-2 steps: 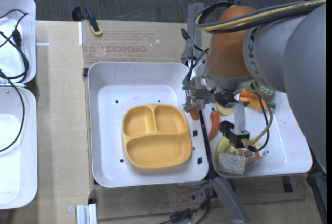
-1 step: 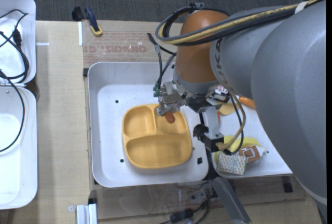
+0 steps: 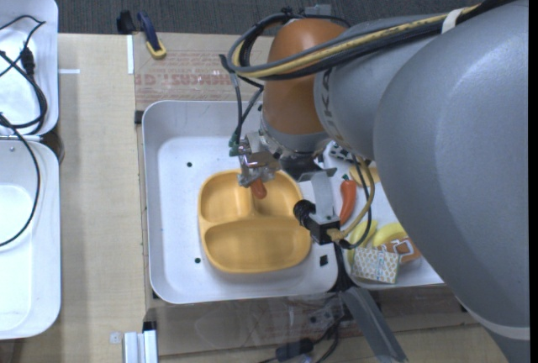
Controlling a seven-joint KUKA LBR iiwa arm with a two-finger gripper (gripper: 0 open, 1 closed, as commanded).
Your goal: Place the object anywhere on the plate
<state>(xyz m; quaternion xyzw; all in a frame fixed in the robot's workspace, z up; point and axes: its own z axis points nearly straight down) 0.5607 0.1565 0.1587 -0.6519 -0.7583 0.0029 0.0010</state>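
Observation:
A yellow divided plate (image 3: 252,244) lies in the right white bin (image 3: 164,202), toward its front middle. My gripper (image 3: 252,175) hangs over the plate's far compartment, reaching down from the orange wrist band. A small orange-red object (image 3: 259,190) sticks out from between the metal fingers (image 3: 246,165), just above or touching the plate's surface near the divider. The gripper is shut on this object. The bulky arm hides the bin's right part.
Right of the plate lie an orange carrot-like piece (image 3: 347,198), a yellow banana-like piece (image 3: 385,235) and a patterned packet (image 3: 376,265). The left bin (image 3: 17,210) holds black cable (image 3: 25,92). A blue-black clamp (image 3: 147,29) sits on the bench behind.

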